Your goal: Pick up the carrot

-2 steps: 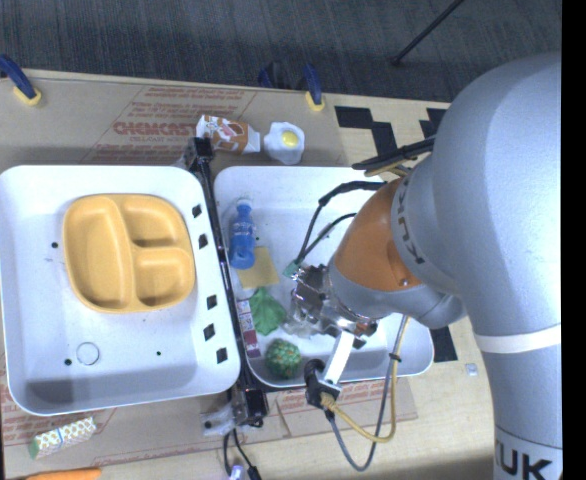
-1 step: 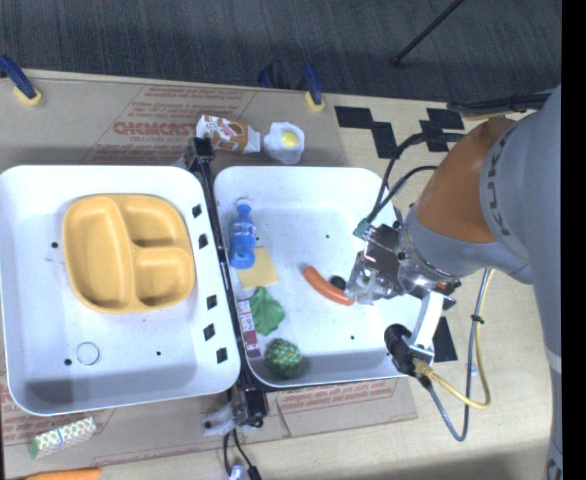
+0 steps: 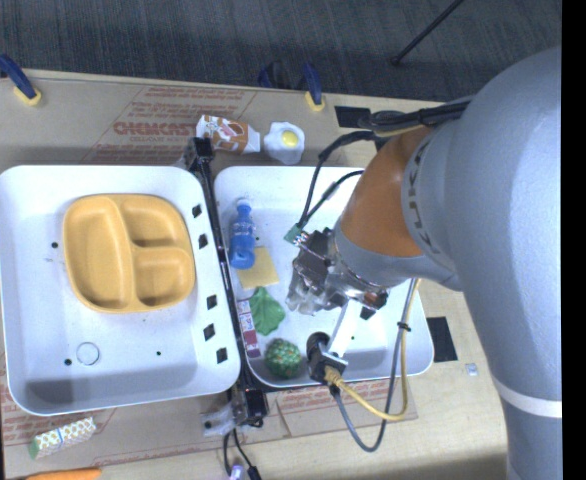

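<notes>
Honestly, we're struggling to find the carrot at all. The gripper [image 3: 308, 290] is hanging low over the middle of the right bin [image 3: 283, 183], and the wrist is blocking so much that we're not able to tell whether it's released or clenched on anything. Nothing orange is peeking out from under it. What we're seeing in that bin is a blue bottle [image 3: 242, 234] lying along the left wall, a yellow slab [image 3: 264, 266] just below it, a leafy green piece [image 3: 267, 311] next to the gripper, and a bumpy green ball [image 3: 282, 356] near the front wall. It all sits crowded on the left side, which is probably why the arm is coming down so close to that pile. The left bin [image 3: 23, 268] is carrying a yellow tray [image 3: 128, 250] and no veg. The one carrot-coloured thing we're spotting is an orange sliver [image 3: 68, 474] at the bottom edge of the frame, outside both bins and well apart from the gripper. It's cut off, so we're only guessing that it's the carrot. If that guess is right, the arm is working the wrong spot. Otherwise the carrot is hiding under the wrist. We're judging the grasp as not yet confirmed.
</notes>
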Available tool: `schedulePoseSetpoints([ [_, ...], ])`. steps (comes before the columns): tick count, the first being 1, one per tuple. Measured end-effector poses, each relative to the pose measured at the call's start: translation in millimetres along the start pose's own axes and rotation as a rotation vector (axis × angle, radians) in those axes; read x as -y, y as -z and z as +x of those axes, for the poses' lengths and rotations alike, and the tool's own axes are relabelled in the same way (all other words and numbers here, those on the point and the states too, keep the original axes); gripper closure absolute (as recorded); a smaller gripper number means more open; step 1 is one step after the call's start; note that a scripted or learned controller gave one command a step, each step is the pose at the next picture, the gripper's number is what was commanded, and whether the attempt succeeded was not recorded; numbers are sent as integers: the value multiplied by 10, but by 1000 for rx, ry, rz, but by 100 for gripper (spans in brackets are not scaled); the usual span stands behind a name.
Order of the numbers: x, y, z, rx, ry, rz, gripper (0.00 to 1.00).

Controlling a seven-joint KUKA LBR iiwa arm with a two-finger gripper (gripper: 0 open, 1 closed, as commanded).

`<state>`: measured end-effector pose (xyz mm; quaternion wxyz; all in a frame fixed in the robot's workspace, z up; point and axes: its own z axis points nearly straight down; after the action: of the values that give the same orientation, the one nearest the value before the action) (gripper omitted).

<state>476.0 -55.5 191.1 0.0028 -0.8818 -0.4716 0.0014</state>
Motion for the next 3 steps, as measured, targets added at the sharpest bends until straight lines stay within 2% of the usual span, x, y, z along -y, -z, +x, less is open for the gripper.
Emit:
schedulePoseSetpoints([
  [1, 532, -4, 790, 2, 21, 0, 100],
  [2, 126, 1059, 859, 1, 50, -3, 100],
  [3, 614, 324, 905, 2, -115, 0, 100],
])
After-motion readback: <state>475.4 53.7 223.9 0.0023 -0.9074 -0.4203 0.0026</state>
